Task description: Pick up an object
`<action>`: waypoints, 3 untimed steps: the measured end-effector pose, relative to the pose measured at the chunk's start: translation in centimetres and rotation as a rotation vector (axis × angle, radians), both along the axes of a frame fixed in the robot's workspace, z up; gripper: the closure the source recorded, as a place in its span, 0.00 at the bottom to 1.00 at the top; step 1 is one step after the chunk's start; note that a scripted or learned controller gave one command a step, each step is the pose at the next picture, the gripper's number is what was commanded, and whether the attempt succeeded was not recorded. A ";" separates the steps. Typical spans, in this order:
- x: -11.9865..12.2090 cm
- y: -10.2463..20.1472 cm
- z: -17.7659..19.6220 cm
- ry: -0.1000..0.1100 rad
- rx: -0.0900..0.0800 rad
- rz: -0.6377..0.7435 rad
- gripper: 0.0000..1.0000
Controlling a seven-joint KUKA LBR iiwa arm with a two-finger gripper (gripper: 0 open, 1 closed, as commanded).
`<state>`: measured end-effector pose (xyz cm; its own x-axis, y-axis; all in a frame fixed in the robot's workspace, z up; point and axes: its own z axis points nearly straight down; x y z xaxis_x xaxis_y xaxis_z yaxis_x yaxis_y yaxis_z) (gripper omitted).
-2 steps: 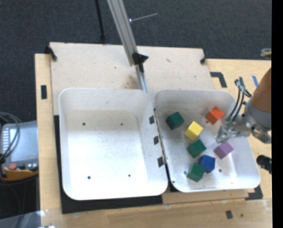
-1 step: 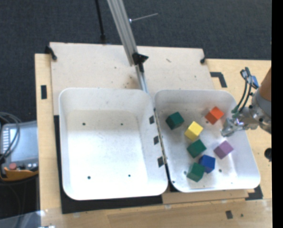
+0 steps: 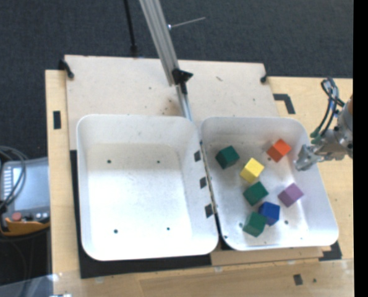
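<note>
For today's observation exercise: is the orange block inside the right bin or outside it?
Inside. The orange block lies on the floor of the right bin, within its white rim, near the upper right corner, beside the gripper.

No text, label, brand, number or sign can be read anywhere in the camera view. Small black marks are seen on the worktop (image 3: 282,101) around the bins, but no letters or figures can be made out in them. A grey device (image 3: 23,187) at the left edge is shown too small and too blurred for any writing on it to be read.
</note>
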<state>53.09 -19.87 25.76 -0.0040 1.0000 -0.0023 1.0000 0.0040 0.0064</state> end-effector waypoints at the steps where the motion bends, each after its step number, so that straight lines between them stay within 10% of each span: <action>1: 1.1 4.5 0.2 0.002 0.002 0.004 1.00; 3: 2.2 14.3 0.8 0.005 0.003 0.003 1.00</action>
<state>55.26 -5.60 26.56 -0.0072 1.0000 0.0009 1.0000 0.0072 0.0013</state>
